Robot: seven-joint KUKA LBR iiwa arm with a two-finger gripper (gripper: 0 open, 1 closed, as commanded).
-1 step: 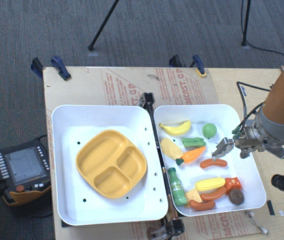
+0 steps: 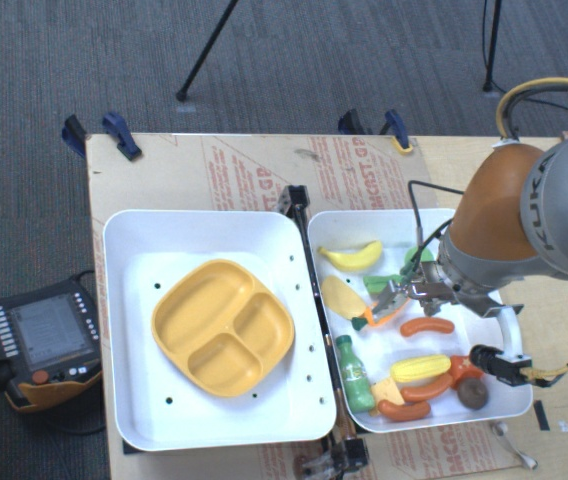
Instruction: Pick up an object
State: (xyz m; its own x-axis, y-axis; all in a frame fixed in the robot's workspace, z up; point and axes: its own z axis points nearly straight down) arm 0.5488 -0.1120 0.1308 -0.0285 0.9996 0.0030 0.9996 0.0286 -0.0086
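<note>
In the right bin (image 2: 516,400), the jaws (image 2: 396,295) hover over the orange carrot (image 2: 382,316); whether they are wide or narrow cannot be told. The carrot's long axis slants, its green end pointing near-left toward the green bottle (image 2: 353,372).

Robotics lab. Grey carpet (image 2: 264,58) underfoot, tripod legs (image 2: 212,36) standing on it. Plywood bench (image 2: 214,173) held by blue clamps (image 2: 119,133) at far edge. Two white bins (image 2: 124,268) side by side. Teach pendant (image 2: 42,343) on floor beside bench. Industrial arm (image 2: 519,213) with yellow cable (image 2: 524,93) reaching in from right.
</note>
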